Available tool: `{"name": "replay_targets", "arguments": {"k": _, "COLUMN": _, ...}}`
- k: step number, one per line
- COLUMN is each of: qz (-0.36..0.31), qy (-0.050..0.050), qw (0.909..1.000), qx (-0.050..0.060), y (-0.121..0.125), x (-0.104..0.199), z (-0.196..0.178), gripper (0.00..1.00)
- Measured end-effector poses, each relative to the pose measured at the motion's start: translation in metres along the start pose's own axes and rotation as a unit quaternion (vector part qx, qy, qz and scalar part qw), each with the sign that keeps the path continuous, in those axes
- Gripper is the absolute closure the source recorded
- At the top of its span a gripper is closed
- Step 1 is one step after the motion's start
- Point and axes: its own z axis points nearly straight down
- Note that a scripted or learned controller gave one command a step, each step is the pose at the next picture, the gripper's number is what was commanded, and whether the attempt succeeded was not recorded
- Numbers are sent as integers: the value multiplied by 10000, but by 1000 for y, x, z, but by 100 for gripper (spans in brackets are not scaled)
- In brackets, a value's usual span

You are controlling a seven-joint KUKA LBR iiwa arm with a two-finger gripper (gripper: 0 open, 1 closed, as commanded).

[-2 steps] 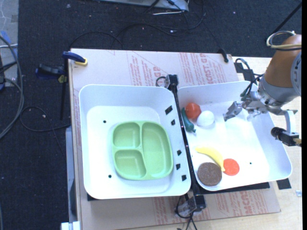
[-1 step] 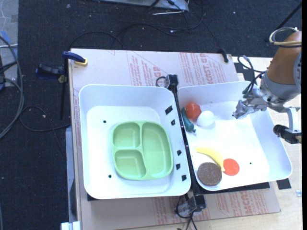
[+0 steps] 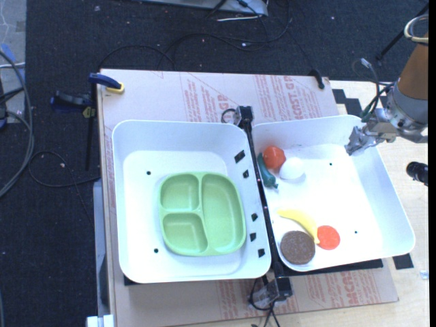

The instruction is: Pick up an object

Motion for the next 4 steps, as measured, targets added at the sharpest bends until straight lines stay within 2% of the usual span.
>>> {"name": "replay_targets", "arguments": {"k": 2, "qz": -3, "qy": 2, "qw": 10000, "qx": 5, "y": -3, "x": 8, "z": -98, "gripper": 100}}
{"name": "replay_targets", "arguments": {"k": 3, "qz": -20, "qy": 14, "qw": 10000, "qx": 32, "y": -15, "x": 64, "z": -79, "gripper": 100}}
{"name": "replay_targets", "arguments": {"k": 4, "qz": -18, "qy": 13, "qw": 10000, "qx": 29, "y": -21, "x": 108, "z": -70, "gripper": 100}}
